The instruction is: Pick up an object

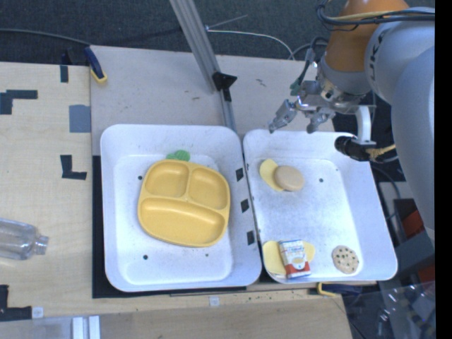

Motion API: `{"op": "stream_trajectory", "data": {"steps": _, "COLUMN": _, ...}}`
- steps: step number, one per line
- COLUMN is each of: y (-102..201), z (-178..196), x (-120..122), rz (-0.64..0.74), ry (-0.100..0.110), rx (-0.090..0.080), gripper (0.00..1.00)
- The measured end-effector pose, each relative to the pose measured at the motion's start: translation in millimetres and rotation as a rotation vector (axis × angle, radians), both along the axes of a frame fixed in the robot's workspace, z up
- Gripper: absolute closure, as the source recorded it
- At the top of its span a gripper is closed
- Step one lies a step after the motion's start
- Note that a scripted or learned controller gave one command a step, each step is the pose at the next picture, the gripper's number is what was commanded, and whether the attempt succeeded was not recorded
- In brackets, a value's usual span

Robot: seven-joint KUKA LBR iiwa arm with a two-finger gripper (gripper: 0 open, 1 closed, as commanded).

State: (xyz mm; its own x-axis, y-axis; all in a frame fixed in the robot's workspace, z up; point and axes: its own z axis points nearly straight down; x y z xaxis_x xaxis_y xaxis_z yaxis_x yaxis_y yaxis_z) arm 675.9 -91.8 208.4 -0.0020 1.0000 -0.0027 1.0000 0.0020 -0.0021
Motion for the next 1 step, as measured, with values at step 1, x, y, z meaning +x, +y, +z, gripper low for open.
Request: {"op": "stream_trajectory", "data": {"steps": 1, "y": 41.1, "z": -21.4, "x": -62.1, "rz": 0.000, "ry": 0.005, "rx": 0.003, "gripper": 0.00}}
